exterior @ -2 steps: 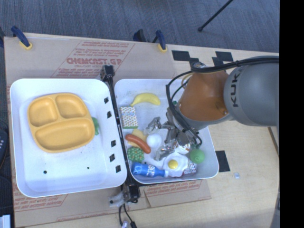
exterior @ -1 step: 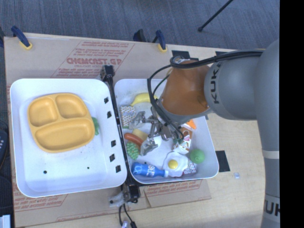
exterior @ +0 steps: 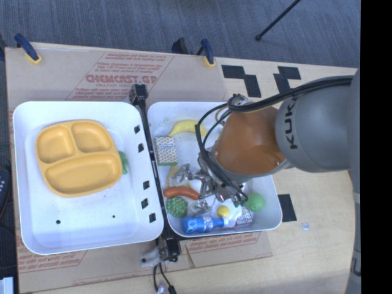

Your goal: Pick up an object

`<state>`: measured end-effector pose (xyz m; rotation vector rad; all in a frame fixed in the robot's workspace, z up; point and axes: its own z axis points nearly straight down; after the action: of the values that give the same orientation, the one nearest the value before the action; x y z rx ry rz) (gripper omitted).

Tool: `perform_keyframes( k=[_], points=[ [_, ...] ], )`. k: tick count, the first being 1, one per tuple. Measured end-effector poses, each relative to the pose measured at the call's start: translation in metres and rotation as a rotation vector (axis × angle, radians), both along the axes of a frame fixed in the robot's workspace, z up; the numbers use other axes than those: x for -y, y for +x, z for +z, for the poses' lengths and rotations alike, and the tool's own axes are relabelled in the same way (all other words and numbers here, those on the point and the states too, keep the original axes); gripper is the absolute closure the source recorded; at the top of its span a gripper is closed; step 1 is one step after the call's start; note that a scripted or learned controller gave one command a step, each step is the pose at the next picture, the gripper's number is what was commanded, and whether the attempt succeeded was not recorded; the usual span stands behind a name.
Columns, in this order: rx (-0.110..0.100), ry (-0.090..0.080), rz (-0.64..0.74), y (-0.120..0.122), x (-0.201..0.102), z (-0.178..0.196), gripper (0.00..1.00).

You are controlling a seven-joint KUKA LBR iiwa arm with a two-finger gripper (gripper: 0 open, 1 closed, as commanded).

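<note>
A grey robot arm (exterior: 318, 124) with a glossy orange band (exterior: 248, 141) reaches in from the right over a cardboard-covered bench (exterior: 122, 72) bearing two shallow white plastic bins side by side. The left bin (exterior: 24, 182), smooth and round-cornered, holds a yellow three-part tray (exterior: 78, 157) turned upside down or moulded in relief, with a sliver of something green (exterior: 124, 163) peeking from its right edge. The right bin (exterior: 269, 216) is crowded with small toys and packets under the arm's wrist. The metal gripper (exterior: 211, 185) hangs low in the middle of that bin, just above the clutter; whether its jaws are open or closed cannot be told, since cables and metal parts blur together there. Just left of the gripper lies a slim red-orange sausage shape (exterior: 181, 193), and below that a round, knobbly green ball (exterior: 177, 206). A blue bottle (exterior: 205, 225) lies on its side along the near wall. A smooth green ball (exterior: 255, 202) sits right of the gripper, a small yellow ball (exterior: 224, 212) beside it. A curved yellow banana (exterior: 184, 127) and a speckled square packet (exterior: 166, 150) rest farther back.
</note>
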<state>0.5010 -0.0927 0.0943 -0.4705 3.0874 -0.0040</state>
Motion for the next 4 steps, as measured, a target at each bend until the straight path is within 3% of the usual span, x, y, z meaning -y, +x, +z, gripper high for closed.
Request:
perform_keyframes(
  k=[4],
  points=[
    [0.000,0.000,0.000,-0.0001,0.0000,-0.0001,0.00]
  ],
)
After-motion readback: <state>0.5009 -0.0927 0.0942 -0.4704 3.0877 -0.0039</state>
